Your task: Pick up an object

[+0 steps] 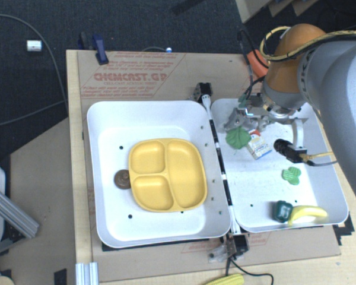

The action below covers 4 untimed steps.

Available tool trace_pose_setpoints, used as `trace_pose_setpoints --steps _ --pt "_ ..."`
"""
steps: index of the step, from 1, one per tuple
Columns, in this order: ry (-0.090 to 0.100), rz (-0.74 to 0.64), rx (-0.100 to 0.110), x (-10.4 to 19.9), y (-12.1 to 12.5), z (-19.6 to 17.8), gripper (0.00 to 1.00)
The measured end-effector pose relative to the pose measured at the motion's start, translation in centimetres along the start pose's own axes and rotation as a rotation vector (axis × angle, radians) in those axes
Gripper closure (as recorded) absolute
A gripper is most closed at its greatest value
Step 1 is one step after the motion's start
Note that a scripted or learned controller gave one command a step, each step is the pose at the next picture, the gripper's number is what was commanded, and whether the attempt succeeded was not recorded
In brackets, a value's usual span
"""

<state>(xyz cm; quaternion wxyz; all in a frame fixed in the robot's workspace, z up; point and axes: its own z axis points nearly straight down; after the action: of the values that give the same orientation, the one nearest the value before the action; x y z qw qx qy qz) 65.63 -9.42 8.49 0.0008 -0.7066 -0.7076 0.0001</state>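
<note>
Dark carpet surrounds a board-topped bench (136,76) carrying two shallow white bins side by side.

**Gripper.** The gripper (248,119) stands low over the far left corner of the right bin (255,189). From this slant the state of the jaws cannot be told. Nothing is seen held between them.

**Task item.** A green leaf-shaped toy (238,138) lies on the bin floor just below the gripper, near the bin's left edge. It is judged the likely target, being the closest thing. It looks crumpled, soft and irregular, with no flat face. A small white carton (259,147) lies just beside it, touching or nearly so.

**Step in hand.** Judged as the approach, or the descent onto the target. No lift is evident, and the pick is not yet done.

**Next move.** The jaws need to straddle the leaf toy alone, close firmly on its bulk, then rise straight up. The carton alongside risks being nudged or caught, and the bin's left wall leaves little room on that side.

**Remainder of right bin.** A small green piece (291,175) lies toward the right edge. A dark green block (281,211) and a yellow banana (308,214) lie together at the near edge.

**Left bin.** The left bin (107,135) holds a yellow divided plate (166,174) at its middle, with a brown disc (122,179) just beside the plate's left rim.
</note>
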Motion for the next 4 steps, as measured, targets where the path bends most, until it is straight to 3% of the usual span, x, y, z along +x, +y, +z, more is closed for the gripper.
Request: trace_pose_setpoints --steps 1,2,3,4 --pt "-0.001 0.002 0.0 -1.7 -0.8 0.0 0.0" --pt "-0.001 0.002 -0.005 -1.7 -0.7 -1.2 1.0" --pt "-0.001 0.003 0.0 -5.1 -7.8 -5.4 1.0" --pt "-0.001 0.002 -0.002 -5.0 -7.7 -6.4 1.0"
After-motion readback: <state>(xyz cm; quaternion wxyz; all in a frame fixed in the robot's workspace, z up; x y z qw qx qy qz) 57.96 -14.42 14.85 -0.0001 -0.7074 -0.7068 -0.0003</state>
